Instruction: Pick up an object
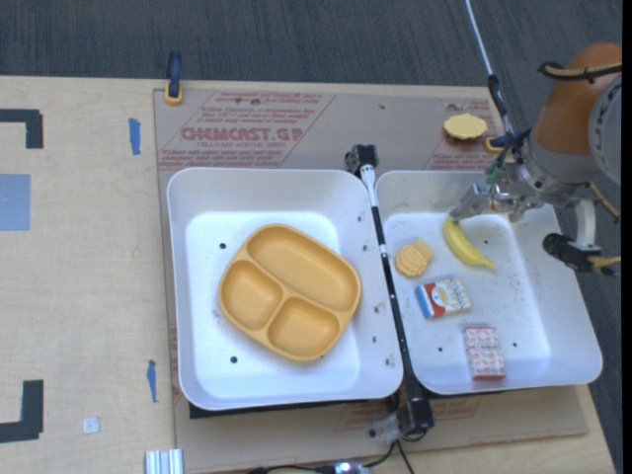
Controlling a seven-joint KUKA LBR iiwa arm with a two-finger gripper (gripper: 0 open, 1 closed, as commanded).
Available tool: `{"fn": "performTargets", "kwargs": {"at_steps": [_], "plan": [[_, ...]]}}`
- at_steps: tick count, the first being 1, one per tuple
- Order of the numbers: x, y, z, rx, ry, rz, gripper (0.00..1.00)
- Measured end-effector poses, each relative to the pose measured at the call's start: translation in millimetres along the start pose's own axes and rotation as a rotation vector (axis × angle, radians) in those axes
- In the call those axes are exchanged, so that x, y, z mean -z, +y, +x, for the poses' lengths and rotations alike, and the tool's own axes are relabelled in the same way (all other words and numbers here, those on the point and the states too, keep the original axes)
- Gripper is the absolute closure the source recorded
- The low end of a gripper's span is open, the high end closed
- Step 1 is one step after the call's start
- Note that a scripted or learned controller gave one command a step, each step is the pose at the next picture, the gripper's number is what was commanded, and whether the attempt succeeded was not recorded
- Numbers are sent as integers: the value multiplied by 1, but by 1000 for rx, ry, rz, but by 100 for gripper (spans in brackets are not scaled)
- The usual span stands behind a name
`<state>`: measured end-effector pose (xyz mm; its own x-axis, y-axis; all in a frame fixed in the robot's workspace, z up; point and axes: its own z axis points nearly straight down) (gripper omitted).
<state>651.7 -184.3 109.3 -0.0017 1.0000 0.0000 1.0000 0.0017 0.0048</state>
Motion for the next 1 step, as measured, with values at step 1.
{"fn": "performTargets", "kwargs": {"at_steps": [1], "plan": [[-23, -58, 70, -1, 1, 3, 0]]}}
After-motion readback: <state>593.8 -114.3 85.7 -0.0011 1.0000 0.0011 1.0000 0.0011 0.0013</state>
